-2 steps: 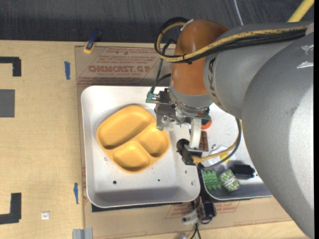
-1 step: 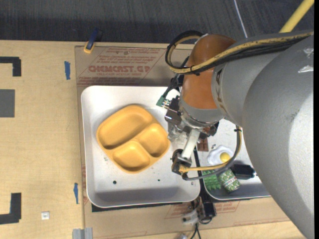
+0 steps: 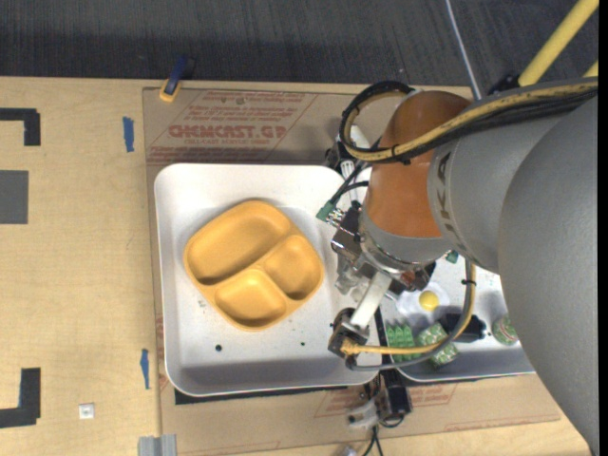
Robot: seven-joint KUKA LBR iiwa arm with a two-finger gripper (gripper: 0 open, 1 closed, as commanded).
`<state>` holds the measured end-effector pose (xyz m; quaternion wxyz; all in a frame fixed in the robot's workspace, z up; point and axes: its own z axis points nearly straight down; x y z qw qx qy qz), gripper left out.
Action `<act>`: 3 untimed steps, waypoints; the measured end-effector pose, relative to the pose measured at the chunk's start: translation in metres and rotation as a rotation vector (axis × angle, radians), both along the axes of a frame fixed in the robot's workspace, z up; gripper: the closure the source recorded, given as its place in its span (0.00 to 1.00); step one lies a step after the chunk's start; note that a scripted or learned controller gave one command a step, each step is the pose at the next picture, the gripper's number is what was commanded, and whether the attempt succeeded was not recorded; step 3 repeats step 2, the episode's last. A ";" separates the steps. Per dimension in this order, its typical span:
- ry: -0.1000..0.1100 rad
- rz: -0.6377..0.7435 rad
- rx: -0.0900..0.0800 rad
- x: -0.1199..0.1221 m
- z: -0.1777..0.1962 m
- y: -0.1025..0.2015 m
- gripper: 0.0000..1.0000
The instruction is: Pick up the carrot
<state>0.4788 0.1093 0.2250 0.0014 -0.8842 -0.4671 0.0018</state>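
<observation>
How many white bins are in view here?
2. The left bin holds a yellow plate; the right bin lies mostly under the arm, so its contents are partly hidden.

even overhead light, soft shadows, arm (image 3: 532,198) slightly blurred.

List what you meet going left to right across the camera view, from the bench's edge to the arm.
Black corner mark → blue tape strip → left white bin → yellow divided plate → orange band. Small items in the right bin overlap the arm, so they are left out.
</observation>
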 end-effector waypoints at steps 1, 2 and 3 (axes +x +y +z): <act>-0.003 -0.145 -0.001 0.000 0.021 0.011 1.00; -0.001 -0.251 -0.001 0.000 0.021 -0.014 1.00; -0.001 -0.251 -0.001 0.000 0.021 -0.014 1.00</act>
